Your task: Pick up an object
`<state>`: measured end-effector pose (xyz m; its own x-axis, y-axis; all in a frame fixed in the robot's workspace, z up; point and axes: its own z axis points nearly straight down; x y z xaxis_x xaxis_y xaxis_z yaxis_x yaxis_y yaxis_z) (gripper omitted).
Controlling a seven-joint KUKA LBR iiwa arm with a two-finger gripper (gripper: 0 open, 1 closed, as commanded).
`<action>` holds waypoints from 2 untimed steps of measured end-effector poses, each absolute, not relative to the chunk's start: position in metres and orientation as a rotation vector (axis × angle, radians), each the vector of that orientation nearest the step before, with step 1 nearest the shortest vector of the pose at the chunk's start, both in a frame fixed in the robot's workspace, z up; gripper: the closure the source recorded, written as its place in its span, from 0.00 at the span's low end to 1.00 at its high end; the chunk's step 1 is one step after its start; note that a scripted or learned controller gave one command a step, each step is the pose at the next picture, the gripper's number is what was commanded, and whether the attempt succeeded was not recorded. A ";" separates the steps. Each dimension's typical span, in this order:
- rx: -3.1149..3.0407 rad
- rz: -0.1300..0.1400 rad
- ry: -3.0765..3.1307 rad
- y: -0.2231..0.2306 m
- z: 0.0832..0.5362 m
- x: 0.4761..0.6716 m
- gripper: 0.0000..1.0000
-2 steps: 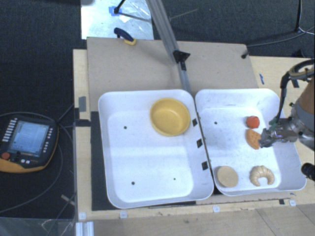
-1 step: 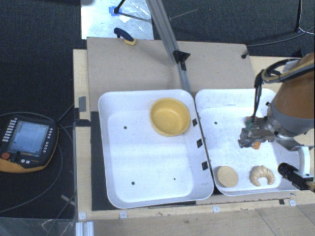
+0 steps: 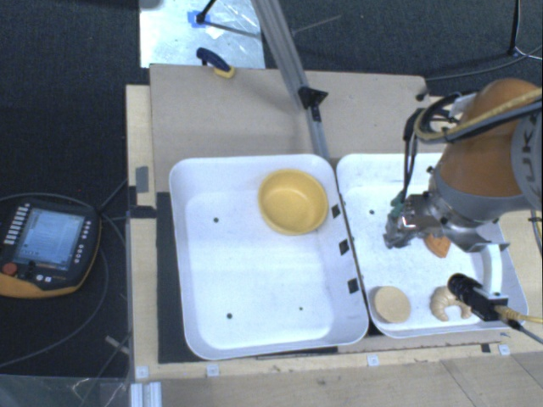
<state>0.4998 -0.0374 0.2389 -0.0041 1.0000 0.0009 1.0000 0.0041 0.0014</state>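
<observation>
Pendant [image 3: 44, 246]: orange and grey, lit screen, on dark floor left of bench, cable attached.
Clamp [image 3: 215, 61]: blue handle, yellow tip, at far edge of cardboard sheet [image 3: 254, 113].
Tripod leg [image 3: 284, 49]: grey metal, slanting down to bench behind bins.

Yellow bowl [image 3: 293, 201] sits in the left bin [image 3: 204, 312] (top right corner); arm [image 3: 484, 168] over right bin [image 3: 365, 185].

Yellow bowl [image 3: 293, 201] sits upright near frame center. Lower right: flat tan disc [image 3: 392, 304], pale croissant-looking thing [image 3: 445, 303], small orange bit [image 3: 438, 246] above them.
</observation>
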 end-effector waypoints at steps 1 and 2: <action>2.217 0.001 2.225 0.010 0.247 0.507 1.00; 2.217 0.002 2.227 0.060 0.246 0.505 1.00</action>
